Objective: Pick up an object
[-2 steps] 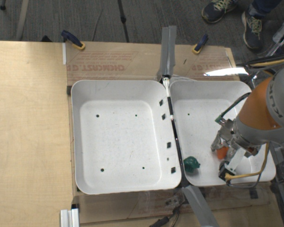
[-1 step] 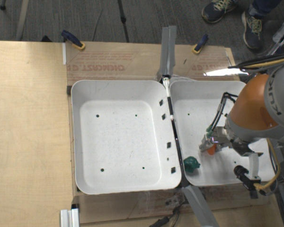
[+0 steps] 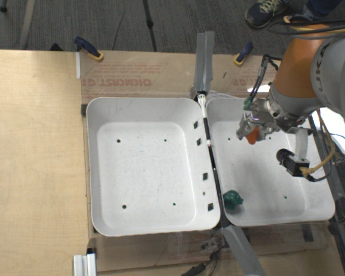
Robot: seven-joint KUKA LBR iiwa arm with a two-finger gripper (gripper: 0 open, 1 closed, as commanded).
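My gripper (image 3: 250, 130) hangs over the back left part of the right bin (image 3: 310, 211). A small orange-red object (image 3: 252, 137) shows between its fingertips, and the fingers are shut on it. A crumpled green object (image 3: 232, 199) lies at the front left corner of the same bin, well below the gripper in the view. The grey arm with its orange band (image 3: 299, 68) reaches in from the upper right.
The left bin (image 3: 95, 154) sits beside the right one, with a black-clipped divider (image 3: 208, 154) between them. A black connector and cables (image 3: 293, 163) dangle from the arm over the right bin. Blue-yellow clamps (image 3: 87, 48) grip the board's back edge.
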